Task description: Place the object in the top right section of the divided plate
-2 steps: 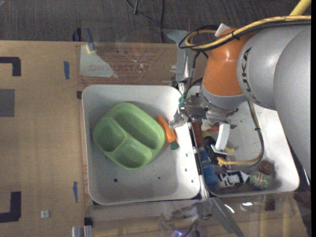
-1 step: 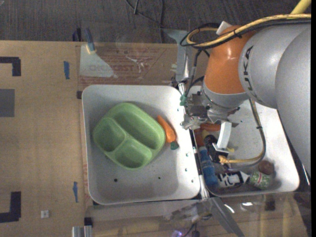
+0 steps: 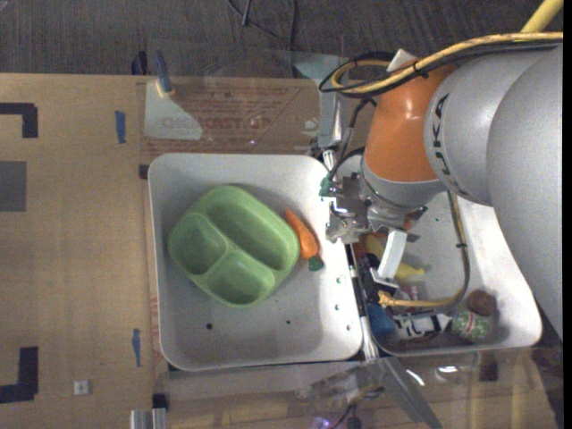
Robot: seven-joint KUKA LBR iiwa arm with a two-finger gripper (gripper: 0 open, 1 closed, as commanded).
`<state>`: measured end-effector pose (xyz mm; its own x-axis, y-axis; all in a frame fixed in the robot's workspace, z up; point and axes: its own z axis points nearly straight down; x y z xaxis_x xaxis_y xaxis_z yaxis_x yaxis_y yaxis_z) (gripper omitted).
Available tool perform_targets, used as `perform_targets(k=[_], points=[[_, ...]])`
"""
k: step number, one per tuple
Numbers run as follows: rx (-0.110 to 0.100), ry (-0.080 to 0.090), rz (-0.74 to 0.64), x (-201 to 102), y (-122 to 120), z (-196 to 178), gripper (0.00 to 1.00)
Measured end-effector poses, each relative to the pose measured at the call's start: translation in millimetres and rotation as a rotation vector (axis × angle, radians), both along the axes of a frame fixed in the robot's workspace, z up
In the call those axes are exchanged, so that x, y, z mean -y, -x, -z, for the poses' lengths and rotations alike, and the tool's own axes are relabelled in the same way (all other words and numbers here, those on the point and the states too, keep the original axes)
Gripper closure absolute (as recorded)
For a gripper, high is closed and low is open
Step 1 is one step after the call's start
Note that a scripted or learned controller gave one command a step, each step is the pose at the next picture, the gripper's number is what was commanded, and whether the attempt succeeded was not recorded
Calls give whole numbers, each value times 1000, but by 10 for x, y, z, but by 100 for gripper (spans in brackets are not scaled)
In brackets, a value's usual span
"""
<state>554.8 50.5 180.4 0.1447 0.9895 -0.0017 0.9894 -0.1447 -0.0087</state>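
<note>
Gripper (image 3: 350,226) hangs over the seam between the two bins, wrist and orange band covering its tip. Can't tell whether it's open, closed, or carrying anything.

Likely target, my read: the orange carrot (image 3: 303,234). It lies in the left bin (image 3: 268,329), touching or just beside the green divided plate (image 3: 192,217) at the plate's 3 o'clock, leafy end toward 5 o'clock. It's not in any section yet. The gripper is near it, at its 3 o'clock.

Risks:
- The carrot hugs the plate rim. Closing on it there may catch the rim too and drag or tip the plate.
- The carrot runs from 11 to 5 o'clock. A grasp not square to that line may roll or squirt it out.
- The plate sits rotated, so "top right" is ambiguous. I'd take the large compartment (image 3: 255,222) toward 1 o'clock. A release off that spot puts it on a divider or in a small section.
- The right bin (image 3: 514,280) is cluttered at the gripper's 4–5 o'clock: yellow piece (image 3: 407,271), brown ball (image 3: 483,303). If the program goes for that pile, a wrong pick or empty close is likely.
- The carrot sits close to the bin wall between the bins, so a descent there could clip the wall.
</note>
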Motion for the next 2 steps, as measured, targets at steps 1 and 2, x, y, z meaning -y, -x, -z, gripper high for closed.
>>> perform_targets(k=[1,2], points=[[1,0,-57,460,216,-2,100],[5,0,-221,-96,-20,-2,100]])
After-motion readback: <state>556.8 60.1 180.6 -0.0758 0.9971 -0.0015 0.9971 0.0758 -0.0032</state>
